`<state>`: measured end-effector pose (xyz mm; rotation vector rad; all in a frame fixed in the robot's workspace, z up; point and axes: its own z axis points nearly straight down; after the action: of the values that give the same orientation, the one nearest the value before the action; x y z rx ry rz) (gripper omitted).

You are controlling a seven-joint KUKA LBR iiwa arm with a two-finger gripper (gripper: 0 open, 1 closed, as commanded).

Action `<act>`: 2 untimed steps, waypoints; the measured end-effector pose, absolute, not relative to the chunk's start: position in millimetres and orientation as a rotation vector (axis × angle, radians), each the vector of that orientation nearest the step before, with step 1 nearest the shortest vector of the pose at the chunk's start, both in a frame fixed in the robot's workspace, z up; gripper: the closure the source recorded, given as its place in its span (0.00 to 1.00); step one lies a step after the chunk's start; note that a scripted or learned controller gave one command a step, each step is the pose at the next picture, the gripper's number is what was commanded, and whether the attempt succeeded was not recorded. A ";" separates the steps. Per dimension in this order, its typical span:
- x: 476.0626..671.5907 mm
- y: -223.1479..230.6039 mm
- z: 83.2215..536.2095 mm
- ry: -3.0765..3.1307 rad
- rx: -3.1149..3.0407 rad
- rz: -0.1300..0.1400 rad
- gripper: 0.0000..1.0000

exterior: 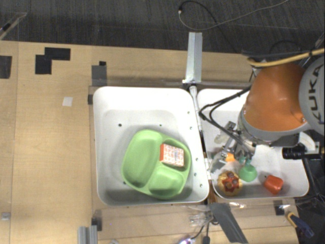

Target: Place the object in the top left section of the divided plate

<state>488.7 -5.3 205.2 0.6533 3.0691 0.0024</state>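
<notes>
A green divided plate (152,166) lies in the left bin (109,136). A small red and white patterned block (172,155) rests in the plate's upper right section. My gripper (229,155) hangs low in the right bin (299,184), under the orange wrist band (274,100). It sits just above a cluster of toys: a small orange piece (230,157) right at its tip, a green round object (248,173) and a red and yellow lumpy toy (229,182). The arm hides the back of the right bin.
A red-orange block (273,183) lies near the right bin's front right corner. The divider wall (199,136) between the bins runs just left of the gripper. Black cables (218,108) loop across the right bin behind the wrist.
</notes>
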 end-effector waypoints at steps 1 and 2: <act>491.4 -4.1 215.2 3.065 0.653 0.006 1.00; 530.5 -14.0 258.6 2.711 1.581 0.002 1.00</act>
<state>530.5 -14.0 258.6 1.5805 2.7107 0.0019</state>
